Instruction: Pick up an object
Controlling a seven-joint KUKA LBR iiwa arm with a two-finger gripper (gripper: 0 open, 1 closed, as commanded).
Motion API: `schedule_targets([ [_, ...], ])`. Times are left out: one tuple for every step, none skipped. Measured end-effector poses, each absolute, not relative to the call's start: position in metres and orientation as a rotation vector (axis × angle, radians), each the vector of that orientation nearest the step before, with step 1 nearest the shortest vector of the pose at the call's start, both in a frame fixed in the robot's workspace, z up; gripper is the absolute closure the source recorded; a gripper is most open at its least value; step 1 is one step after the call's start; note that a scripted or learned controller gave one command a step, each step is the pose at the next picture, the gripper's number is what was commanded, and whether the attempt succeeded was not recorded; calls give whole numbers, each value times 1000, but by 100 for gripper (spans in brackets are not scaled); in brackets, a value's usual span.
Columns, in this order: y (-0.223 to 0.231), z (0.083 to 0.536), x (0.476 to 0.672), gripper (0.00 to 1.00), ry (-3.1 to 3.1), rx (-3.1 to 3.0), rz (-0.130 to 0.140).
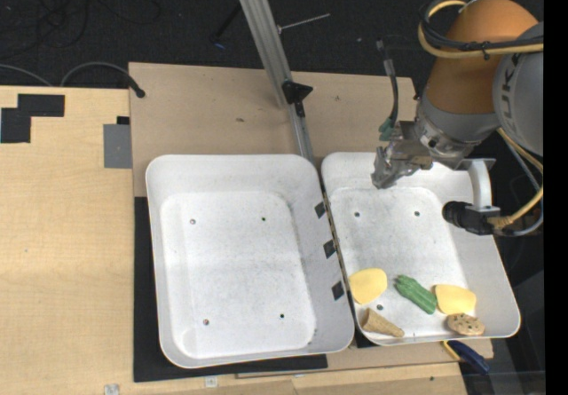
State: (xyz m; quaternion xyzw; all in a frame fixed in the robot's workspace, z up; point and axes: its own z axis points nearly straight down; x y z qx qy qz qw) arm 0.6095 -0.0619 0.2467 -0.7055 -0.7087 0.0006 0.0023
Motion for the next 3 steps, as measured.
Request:
schedule_targets([
  [-18,237,611,100,-2221,-2215,3],
  [38,244,606,100,-2224,-2213,1],
  [90,229,603,100,-2223,-2213,6],
])
